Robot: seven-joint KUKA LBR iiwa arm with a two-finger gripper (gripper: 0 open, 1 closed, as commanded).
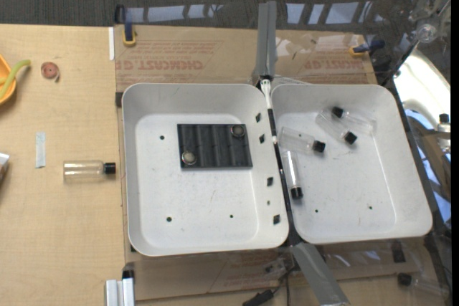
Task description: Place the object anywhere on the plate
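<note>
A dark ridged rectangular plate (215, 147) lies flat in the left bin (143, 226), toward its upper middle. Two small round metal pieces rest on it, one at its top right corner (237, 130) and one at its lower left (188, 158). Several clear vials with black caps lie in the right bin (401, 218): one near the left wall (292, 172), one beside it higher up (301, 142), and two crossing near the upper middle (337, 127).
On the wooden bench left of the bins lie a clear vial with a black cap (87, 169), a small pale strip (40, 150), a reddish disc (49, 69) and an orange-yellow object (6, 80). Cardboard and clamps (128, 34) sit behind the bins.
</note>
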